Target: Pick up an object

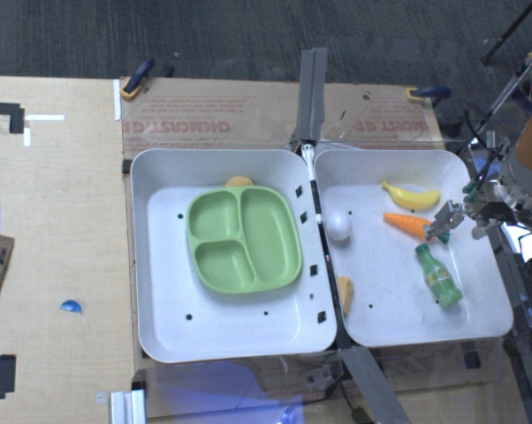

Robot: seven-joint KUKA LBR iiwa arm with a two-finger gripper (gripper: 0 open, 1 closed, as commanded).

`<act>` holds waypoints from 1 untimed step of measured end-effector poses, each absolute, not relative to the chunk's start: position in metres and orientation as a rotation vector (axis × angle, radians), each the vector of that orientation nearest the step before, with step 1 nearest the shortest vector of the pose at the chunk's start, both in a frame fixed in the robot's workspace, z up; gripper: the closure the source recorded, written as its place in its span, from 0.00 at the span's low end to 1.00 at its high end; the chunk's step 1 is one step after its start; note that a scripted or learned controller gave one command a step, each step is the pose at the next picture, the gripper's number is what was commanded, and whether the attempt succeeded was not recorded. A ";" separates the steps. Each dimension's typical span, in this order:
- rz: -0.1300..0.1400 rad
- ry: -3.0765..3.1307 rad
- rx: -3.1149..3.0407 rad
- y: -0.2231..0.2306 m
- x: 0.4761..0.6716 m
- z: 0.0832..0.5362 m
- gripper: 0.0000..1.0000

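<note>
while the open hand (pixel 446 222) holds nothing, banana (pixel 411 196) and carrot (pixel 406 224) share its bin (pixel 487 325).

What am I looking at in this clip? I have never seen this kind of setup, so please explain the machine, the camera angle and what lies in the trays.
One fixed camera looks down at a slant on a bench with two shallow white bins. The left bin holds a green divided plate. The right bin holds a banana, a carrot, a green bottle and a white ball. The machine is a robot arm reaching in from the right; its gripper hangs over the right bin, close to the carrot's tip and the bottle's top. Nothing is visibly held between its fingers.
</note>
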State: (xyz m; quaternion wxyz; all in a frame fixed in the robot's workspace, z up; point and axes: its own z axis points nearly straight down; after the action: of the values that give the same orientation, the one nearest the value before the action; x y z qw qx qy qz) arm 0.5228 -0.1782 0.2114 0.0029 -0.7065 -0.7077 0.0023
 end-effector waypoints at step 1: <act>0.013 -2.215 -2.212 -0.179 0.523 0.217 1.00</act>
State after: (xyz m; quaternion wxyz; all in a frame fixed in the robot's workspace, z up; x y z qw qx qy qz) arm 0.5232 -0.1793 0.2167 0.0053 -0.7066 -0.7076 0.0041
